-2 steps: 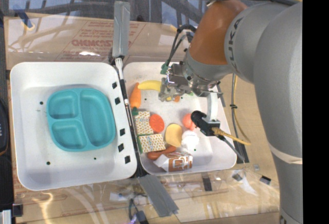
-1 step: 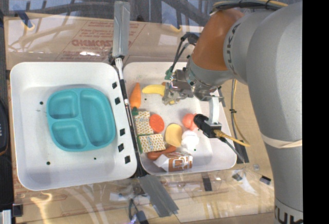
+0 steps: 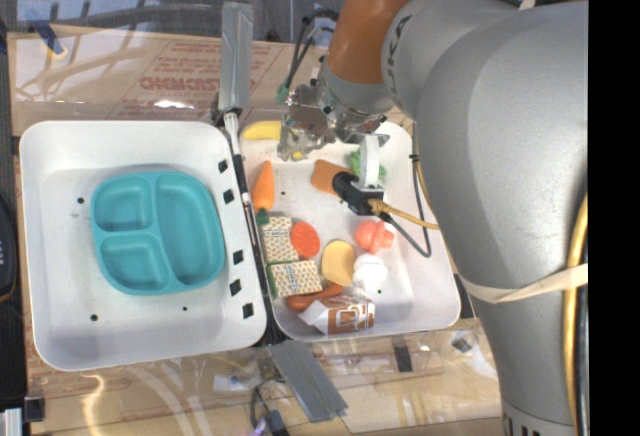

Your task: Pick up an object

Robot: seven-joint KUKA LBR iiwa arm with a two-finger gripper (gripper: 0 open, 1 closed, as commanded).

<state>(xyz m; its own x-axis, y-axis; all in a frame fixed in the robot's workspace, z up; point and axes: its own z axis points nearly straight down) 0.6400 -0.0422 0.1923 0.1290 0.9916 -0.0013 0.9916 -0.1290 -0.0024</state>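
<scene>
While the gripper [image 3: 298, 139] hangs low over the right bin [image 3: 430, 294] near a banana [image 3: 263, 131], I cannot tell its jaws

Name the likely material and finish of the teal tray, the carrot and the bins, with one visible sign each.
Teal tray: probably moulded plastic, matt; uniform colour, rounded compartments.
Carrot: seemingly toy plastic; smooth, even orange.
Bins: apparently thin formed plastic, slightly glossy; soft highlights on rounded walls.

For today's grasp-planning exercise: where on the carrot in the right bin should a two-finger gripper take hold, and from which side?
Grip the carrot across its thick orange middle, coming straight down from above. It lies flat and long beside the bin's left wall, so the fingers probably close best across its narrow width.
</scene>
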